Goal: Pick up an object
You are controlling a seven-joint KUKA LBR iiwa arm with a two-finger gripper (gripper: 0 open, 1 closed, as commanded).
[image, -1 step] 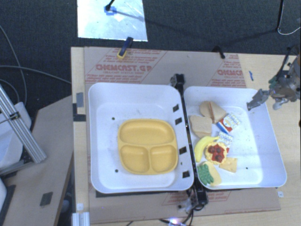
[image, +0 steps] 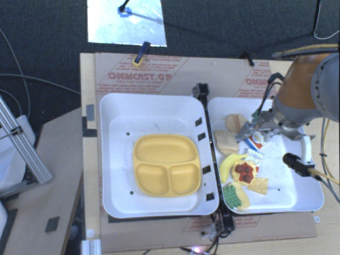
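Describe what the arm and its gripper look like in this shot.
The arm is a thick, rounded grey body with a broad orange band above the wrist. A thin black cable loops along its side toward the gripper, a small grey metallic part with two fingers. Its finer details are too small to make out.

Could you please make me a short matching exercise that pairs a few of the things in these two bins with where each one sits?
Things:
1. yellow divided tray
2. banana
3. green toy
4. tool

Places:
A. near corner of the right bin, closest to the divider
B. above the far part of the right bin, near the pale bread-like pieces
C. middle of the left bin
D. right bin, near the divider, just left of the red item

Pairs: 1-C, 2-D, 3-A, 4-B
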